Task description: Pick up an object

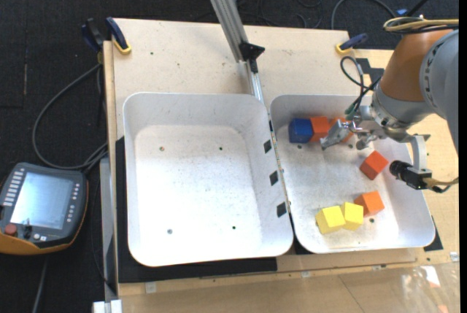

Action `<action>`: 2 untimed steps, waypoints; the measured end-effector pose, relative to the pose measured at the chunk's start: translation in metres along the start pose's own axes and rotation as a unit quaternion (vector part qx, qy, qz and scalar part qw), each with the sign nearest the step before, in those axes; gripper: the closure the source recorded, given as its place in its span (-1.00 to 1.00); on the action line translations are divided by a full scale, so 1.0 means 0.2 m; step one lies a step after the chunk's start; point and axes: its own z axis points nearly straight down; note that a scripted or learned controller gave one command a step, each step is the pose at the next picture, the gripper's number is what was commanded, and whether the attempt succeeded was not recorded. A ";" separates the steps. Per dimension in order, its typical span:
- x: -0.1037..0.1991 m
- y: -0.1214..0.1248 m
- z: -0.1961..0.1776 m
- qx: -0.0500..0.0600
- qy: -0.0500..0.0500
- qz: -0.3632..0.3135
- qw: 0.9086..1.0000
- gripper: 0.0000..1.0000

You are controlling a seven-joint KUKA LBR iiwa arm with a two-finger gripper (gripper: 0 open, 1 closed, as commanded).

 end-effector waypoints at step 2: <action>0.16 0.15 -0.09 -0.001 -0.001 -0.003 1.000 1.00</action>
